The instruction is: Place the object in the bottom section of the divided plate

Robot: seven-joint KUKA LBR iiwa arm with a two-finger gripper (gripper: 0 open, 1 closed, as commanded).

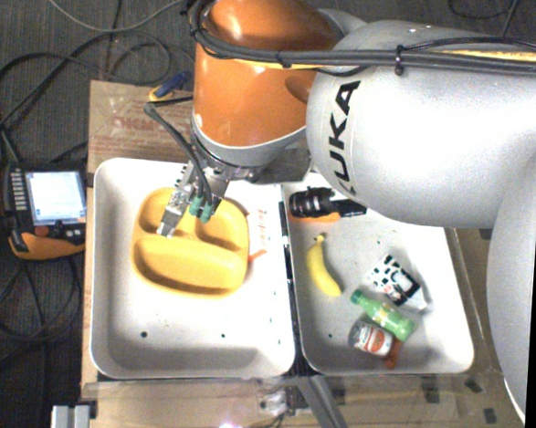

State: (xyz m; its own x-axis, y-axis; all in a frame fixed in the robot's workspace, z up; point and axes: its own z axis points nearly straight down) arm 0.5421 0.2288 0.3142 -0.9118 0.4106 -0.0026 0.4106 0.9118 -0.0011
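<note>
Handset (pixel 51 201) with a lit screen lies at far left, off the worktop (pixel 119 116), among dark cables.

Left bin (pixel 185 351): the yellow divided plate (pixel 191 269) sits in its upper half, nearer the left wall. Its long bottom section faces the lower edge of the view, with two smaller sections behind it.

The pincer (pixel 187 214) hangs over the plate's rear sections, close to the ridge between them, tilted down and to the left. Whether it is wide, narrow or carrying anything cannot be told at this blur, and contact with the plate is just as unclear.

A white slip with red marks (pixel 263 236) lies just beside the plate's right edge.

Right bin (pixel 441 351), left to right:
- banana (pixel 323 269), near the left wall
- red-labelled can (pixel 372 338), lowest in the bin
- green bottle (pixel 384 315), on its side, touching the can
- black-and-white packet (pixel 397 283), just above the bottle

The grey arm (pixel 420 128) fills the upper right, its orange band (pixel 251 70) above the pincer.
</note>
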